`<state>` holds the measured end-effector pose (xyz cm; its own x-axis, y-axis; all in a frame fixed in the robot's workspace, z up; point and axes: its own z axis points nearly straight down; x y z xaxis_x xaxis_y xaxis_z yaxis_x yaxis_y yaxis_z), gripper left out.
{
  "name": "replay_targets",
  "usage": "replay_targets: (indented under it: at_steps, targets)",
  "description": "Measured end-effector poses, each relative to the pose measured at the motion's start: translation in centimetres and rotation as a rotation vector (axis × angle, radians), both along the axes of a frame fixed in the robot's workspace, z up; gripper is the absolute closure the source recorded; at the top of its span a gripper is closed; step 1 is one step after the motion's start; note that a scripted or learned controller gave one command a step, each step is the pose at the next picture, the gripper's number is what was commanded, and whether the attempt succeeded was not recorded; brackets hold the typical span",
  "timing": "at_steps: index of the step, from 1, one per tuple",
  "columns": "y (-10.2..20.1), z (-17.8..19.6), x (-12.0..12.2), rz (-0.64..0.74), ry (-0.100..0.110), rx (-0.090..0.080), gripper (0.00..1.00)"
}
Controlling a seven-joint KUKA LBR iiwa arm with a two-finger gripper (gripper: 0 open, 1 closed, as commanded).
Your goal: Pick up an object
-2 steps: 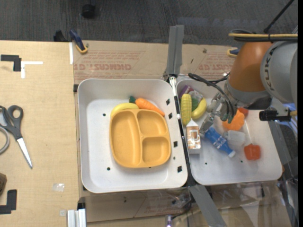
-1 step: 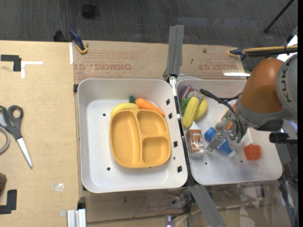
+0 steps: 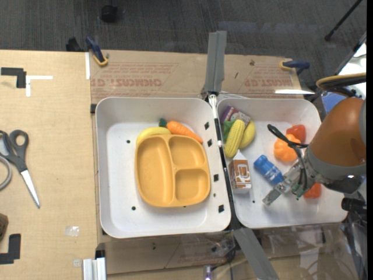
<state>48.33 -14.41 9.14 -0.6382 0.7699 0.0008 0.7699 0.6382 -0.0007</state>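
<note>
Cardboard-covered worktop (image 3: pixel 46 156) on grey carpet; gripper (image 3: pixel 274 196) low in right bin (image 3: pixel 280 214) by blue bottle (image 3: pixel 268 169), finger state indeterminable.

Yellow tray (image 3: pixel 172 171) in left bin (image 3: pixel 111 174)

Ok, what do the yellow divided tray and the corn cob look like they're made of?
The divided tray looks like moulded plastic: one even yellow-orange colour, smooth rounded walls, a soft sheen. The corn cob is probably a plastic toy, with uniform yellow kernels and a slight gloss, though rubber can't be excluded.
</note>
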Motion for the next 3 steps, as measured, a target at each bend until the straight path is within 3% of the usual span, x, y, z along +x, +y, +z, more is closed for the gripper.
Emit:
replay_targets:
  at_steps: [1, 2, 3]
  targets:
    - [3.4, 0.1, 5.6, -0.135, -0.002, -0.002, 0.0]
    - [3.4, 1.0, 5.7, -0.131, -0.002, -0.004, 1.0]
    - [8.4, 20.3, 1.5, -0.343, -0.001, -0.003, 1.0]
